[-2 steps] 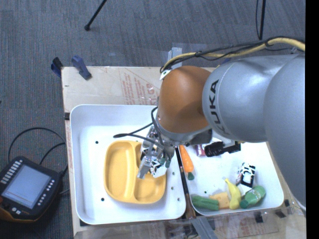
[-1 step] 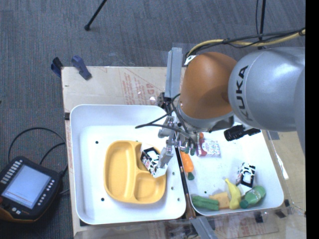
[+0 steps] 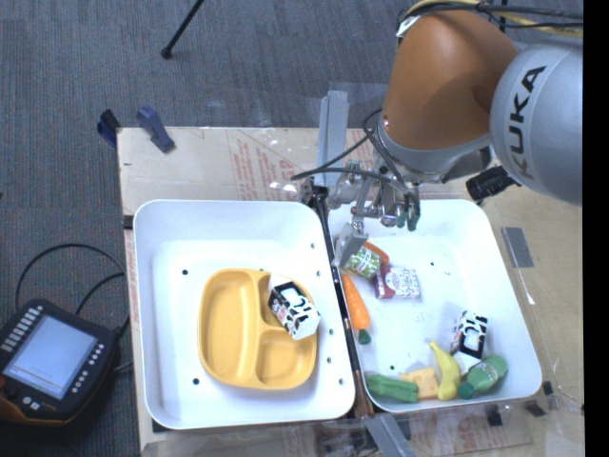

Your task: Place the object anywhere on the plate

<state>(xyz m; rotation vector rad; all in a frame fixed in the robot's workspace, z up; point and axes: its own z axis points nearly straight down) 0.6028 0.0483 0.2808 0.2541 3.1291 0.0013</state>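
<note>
A grey carpeted floor (image 3: 67, 74) was seen around the counter (image 3: 209, 160), with a teach pendant (image 3: 52, 360) lying at the near left. In the left bin (image 3: 162, 227), a black-and-white cow-patterned carton (image 3: 292, 309) rested on the right edge of the yellow plate (image 3: 233, 336). The pincer (image 3: 381, 212) hung over the right bin's (image 3: 504, 284) far left; its opening could not be told.

— Where's the cow-print carton (image 3: 292, 309)?
— Lying on the yellow plate (image 3: 233, 336), at its right edge, left bin (image 3: 162, 255).
— And the gripper (image 3: 381, 215)?
— Above the right bin (image 3: 495, 255), near a carrot (image 3: 355, 303).
</note>
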